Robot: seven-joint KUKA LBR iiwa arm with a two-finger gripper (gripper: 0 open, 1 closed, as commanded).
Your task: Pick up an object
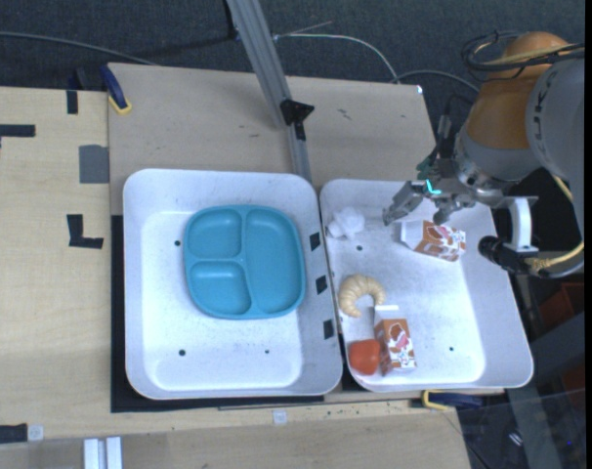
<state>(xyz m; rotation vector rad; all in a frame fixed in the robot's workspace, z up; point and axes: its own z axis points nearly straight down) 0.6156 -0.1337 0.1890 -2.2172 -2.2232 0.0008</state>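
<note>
The pincer (420, 206) hung low over the far end of the right bin (491, 360), its two fingers spread apart with nothing between them, one fingertip (392, 215) out to its left, the other just at the top edge of the small red-and-white carton (435, 239). That carton lay tilted on the bin floor right beside and slightly below the pincer, so it looked like the likely target, and I judged this the approach step: lined up, not yet closed on anything. The next move seemed to call for a short shift over the carton, a drop, then a squeeze across its narrow side. A little left of the pincer sat a crumpled white scrap (346, 224). Further off, toward the near end of the bin, lay a croissant (359, 293), then a second carton (397, 344) with an orange ball (365, 358) touching it. Farthest away, well to the left, the other bin (140, 291) carried a blue divided plate (245, 262)
</note>
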